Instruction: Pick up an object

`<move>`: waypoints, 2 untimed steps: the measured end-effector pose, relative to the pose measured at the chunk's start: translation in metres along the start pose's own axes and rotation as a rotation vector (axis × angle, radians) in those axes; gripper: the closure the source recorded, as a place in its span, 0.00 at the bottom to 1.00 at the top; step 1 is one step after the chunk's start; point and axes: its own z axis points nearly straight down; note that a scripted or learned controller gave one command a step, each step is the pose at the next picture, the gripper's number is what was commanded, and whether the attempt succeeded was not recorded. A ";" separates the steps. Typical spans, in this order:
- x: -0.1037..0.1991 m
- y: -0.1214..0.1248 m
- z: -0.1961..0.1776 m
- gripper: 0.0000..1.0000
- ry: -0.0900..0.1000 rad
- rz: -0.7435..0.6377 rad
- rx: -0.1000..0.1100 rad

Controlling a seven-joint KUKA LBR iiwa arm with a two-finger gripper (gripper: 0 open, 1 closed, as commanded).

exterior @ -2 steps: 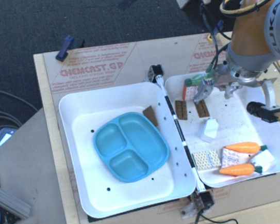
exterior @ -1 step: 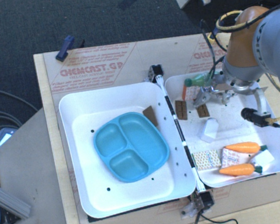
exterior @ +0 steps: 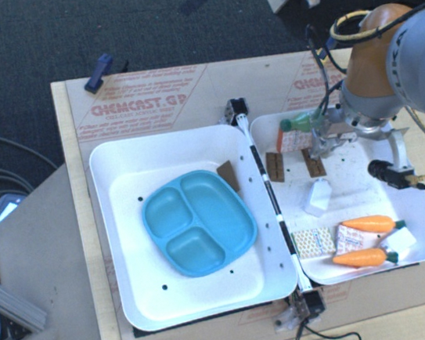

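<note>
Two glossy orange plastic carrots (exterior: 363, 242) nearest, well below jaws in right white bin (exterior: 418, 198). Flat printed packet (exterior: 313, 242) beside them. Pale crumpled wrapper (exterior: 317, 195) just below jaws. Gripper (exterior: 321, 143) low over thin brown rectangular bar (exterior: 313, 162); grip state: cannot tell. Best descend square, close across narrow width. Blue moulded compartment tray (exterior: 198, 222) far left of jaws.
</note>
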 end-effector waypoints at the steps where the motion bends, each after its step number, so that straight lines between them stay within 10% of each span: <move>1: 0.019 -0.016 0.008 1.00 -0.001 -0.001 -0.005; 2: 0.087 -0.019 -0.090 1.00 0.002 -0.002 0.000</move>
